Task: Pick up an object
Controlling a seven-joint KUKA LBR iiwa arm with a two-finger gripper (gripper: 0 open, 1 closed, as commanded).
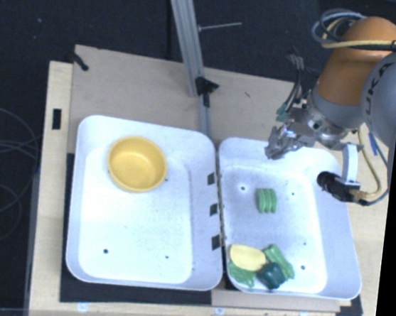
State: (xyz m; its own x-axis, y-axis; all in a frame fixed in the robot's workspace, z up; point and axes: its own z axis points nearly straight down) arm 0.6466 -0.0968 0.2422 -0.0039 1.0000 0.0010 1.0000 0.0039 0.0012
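Glossy yellow plastic bowl (138, 163) in a smooth white plastic bin (87, 247).

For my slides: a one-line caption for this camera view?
Gripper above right bin's far rim; green piece mid-bin, yellow bowl in left bin.

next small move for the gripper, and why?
Probably swing the gripper toward the camera, over the green ribbed object, then descend. The gripper sits at the far rim of the right bin with nothing seen between its fingers, and that piece lies alone mid-bin, apart from the yellow and green cluster crowded in the near corner, so it looks like the easier grasp.
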